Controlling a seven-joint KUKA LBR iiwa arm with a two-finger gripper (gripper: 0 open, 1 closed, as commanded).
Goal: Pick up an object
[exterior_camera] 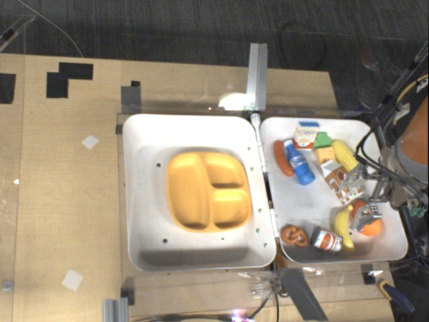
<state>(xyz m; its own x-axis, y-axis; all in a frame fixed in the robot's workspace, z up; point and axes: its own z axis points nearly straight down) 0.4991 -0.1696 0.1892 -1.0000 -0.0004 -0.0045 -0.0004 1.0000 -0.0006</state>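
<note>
Yellow tray [204, 190] in white left bin [144, 180]. Right bin [389, 247]: blue bottle [299, 165], red sausage [282, 157], yellow corn [344, 154], orange ball [371, 227].

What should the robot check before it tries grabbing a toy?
1. Gripper over the right white bin: ok.
2. Toy close below it: ok, a round orange fruit and a yellow banana lie there.
3. Toy between the fingers: cannot tell.
4. Neighbours crowding the target: not ok, banana and orange lie close together.
5. Yellow divided tray in the left white bin, away from the arm: ok.
</note>
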